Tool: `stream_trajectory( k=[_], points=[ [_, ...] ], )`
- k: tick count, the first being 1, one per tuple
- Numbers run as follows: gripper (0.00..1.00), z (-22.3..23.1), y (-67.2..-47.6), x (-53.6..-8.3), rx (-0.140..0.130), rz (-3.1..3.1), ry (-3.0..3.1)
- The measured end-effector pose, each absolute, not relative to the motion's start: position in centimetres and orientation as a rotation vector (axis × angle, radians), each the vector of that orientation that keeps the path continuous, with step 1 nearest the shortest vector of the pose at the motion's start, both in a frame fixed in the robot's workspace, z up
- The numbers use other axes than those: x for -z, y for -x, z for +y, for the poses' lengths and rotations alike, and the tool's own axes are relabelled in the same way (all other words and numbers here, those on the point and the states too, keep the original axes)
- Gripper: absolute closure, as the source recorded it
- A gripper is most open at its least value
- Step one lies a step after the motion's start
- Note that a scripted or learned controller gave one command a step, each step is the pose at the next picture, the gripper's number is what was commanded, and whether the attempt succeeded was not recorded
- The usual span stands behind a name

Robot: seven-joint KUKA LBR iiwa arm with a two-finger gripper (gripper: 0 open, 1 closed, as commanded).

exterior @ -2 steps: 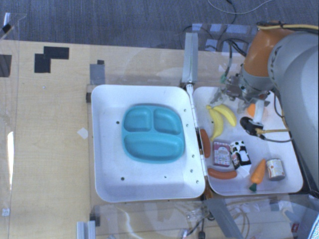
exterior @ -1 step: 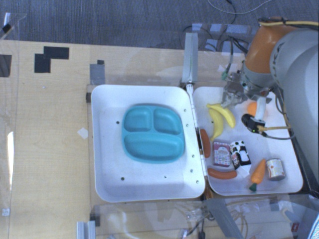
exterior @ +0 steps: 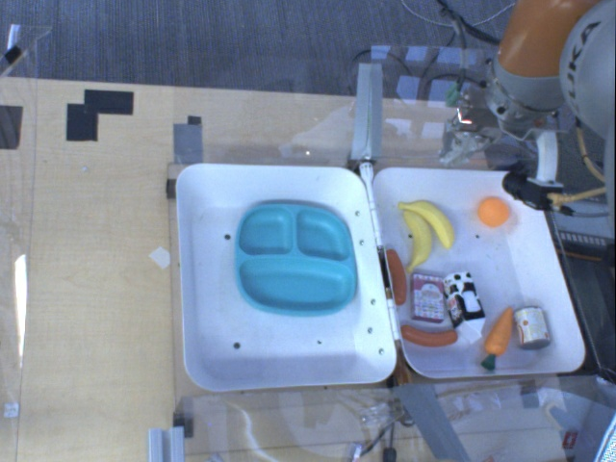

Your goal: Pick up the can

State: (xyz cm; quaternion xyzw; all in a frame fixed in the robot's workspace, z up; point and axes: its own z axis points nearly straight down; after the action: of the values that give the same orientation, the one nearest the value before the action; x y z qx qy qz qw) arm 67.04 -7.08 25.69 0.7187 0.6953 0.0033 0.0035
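Arm [exterior: 553, 41] at upper right, wrist angled down-left.

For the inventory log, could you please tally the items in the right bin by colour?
Yellow: 1, the curved banana
Orange: 2, the round orange ball and the toy carrot
Red-brown: 2, the sausages
Red: 1, the small box
Black-and-white: 1, the cow-patterned carton
Silver: 1, the metal can
Total: 8

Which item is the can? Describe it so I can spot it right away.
Look in the right bin, at its near right corner. The can lies there on its side, just right of the carrot. It is the one silvery metal cylinder, with a red and white label, among the food-shaped toys.
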Motion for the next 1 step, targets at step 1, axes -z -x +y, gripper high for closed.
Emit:
stream_trajectory(
  k=[1],
  points=[
    [1.00, -6.53, -62.81, -31.06, -0.008, 2.006, -2.411]
  ],
)
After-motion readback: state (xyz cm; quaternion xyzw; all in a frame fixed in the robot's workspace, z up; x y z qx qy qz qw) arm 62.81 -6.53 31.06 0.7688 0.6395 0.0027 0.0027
